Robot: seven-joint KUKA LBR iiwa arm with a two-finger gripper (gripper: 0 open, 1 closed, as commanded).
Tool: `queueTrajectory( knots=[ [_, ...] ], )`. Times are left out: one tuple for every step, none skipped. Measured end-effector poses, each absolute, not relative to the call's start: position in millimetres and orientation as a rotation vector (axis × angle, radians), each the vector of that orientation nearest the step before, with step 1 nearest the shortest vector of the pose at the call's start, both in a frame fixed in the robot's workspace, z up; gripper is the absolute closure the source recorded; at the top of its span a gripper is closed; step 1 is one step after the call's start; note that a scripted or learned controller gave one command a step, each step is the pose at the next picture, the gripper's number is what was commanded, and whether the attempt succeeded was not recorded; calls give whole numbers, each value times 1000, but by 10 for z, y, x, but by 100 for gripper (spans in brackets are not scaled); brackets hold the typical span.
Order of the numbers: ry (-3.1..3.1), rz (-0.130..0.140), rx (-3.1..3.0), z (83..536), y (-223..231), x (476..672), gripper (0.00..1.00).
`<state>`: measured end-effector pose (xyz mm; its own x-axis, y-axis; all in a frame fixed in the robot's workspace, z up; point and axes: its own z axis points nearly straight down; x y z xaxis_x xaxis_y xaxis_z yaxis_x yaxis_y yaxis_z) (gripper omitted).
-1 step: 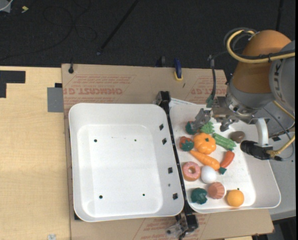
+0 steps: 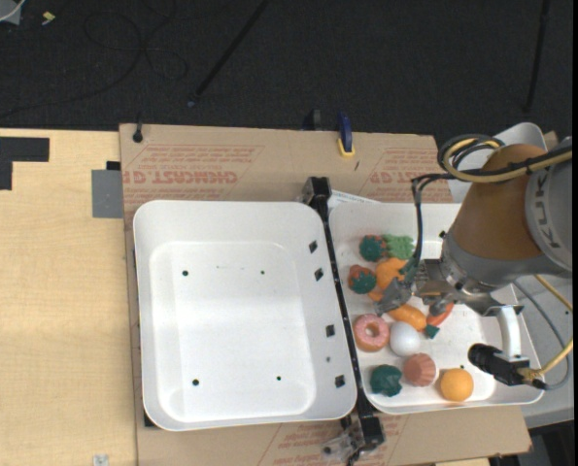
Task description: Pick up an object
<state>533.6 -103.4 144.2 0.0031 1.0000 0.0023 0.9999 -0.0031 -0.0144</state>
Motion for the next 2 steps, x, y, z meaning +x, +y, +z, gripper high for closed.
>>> queueTrajectory(
  knots=[
    [-2220, 1, -2220, 861, -812, 5636, 0],
    [-2212, 5, -2225, 970, -833, 5619, 100]
  ],
)
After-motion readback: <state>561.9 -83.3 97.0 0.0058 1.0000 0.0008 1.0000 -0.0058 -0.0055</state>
